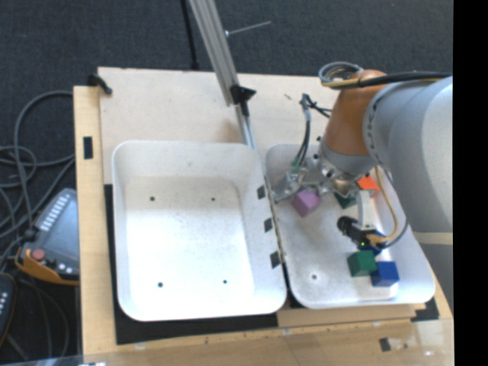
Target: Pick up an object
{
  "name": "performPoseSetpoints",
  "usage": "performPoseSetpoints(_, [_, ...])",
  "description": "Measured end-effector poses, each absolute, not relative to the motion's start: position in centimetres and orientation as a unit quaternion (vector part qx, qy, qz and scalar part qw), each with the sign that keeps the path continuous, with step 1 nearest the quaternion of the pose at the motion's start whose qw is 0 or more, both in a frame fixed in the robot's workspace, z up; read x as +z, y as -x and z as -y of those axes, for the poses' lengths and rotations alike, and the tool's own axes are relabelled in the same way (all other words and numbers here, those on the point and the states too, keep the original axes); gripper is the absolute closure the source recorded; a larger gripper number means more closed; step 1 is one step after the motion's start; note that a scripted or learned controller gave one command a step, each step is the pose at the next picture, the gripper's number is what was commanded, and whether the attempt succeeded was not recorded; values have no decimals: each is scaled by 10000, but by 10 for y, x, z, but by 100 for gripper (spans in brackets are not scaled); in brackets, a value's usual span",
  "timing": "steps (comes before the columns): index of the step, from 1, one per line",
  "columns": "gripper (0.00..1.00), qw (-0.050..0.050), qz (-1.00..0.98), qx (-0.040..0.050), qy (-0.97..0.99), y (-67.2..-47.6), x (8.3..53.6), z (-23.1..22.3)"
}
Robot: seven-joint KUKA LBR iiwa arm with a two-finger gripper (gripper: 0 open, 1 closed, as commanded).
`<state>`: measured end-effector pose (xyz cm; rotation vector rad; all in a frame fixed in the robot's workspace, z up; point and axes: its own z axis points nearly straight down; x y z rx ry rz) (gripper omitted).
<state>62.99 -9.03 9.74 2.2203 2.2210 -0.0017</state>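
My gripper (305, 183) hangs over the upper left part of the right bin (320, 280), below the orange wrist band. A purple cube (306, 202) sits right under the gripper's tip, touching it or very close to it. I cannot tell whether the cube is gripped or rests on the bin floor. A green block (361, 263) and a blue block (385, 273) lie side by side near the bin's front right corner. An orange piece (367, 182) and a dark green piece (348, 200) lie partly hidden under the wrist.
The left bin (130, 204) stands beside the right one, their walls meeting at about mid-frame. A slanted metal pole (217, 44) rises from the bench behind the bins. Cables and a hand-held controller (53, 235) lie off the bench at the left.
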Motion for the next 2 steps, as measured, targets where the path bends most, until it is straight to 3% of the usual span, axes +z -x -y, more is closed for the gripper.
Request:
performPoseSetpoints(1, [100, 16, -7065, 8, -7077, -632, 109, 92])
performPoseSetpoints(2, [0, 11, -7063, 6, -7079, -631, 108, 92])
